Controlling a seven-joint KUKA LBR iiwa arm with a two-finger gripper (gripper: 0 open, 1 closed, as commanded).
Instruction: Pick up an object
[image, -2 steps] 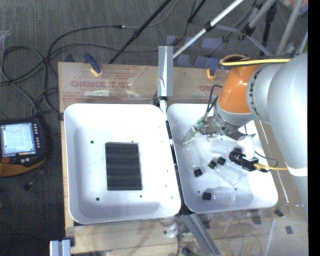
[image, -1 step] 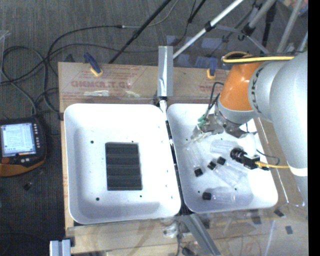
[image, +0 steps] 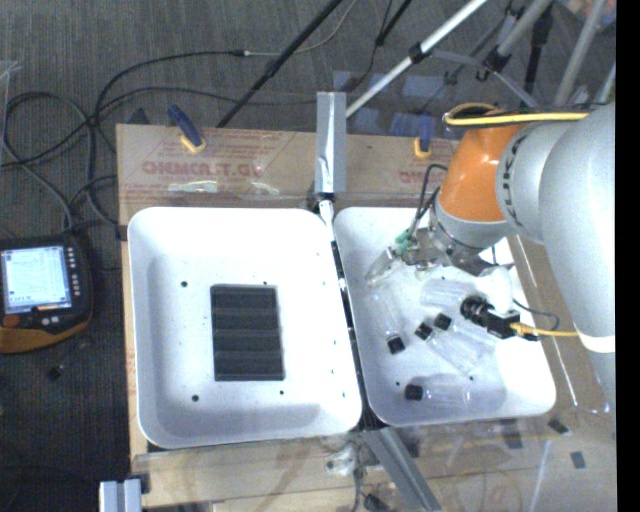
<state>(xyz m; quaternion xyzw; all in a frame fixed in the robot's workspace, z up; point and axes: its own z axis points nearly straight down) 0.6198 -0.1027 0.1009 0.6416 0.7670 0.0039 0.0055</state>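
The arm (image: 560, 190) reaches over the right bin (image: 530, 395), so the step seems to be the approach for a grasp. The left bin (image: 150, 300) holds a dark ribbed block (image: 246, 332). Clear pieces with black caps (image: 440, 325) lie in the right bin under the wrist. The end effector (image: 425, 248) is over the bin's far part; whether it is spread or holds anything, I cannot tell. Next it must choose one piece.

Bright, even overhead light, mild glare on 2 white bins (image: 150, 300), soft shadows, slightly grainy, soft focus
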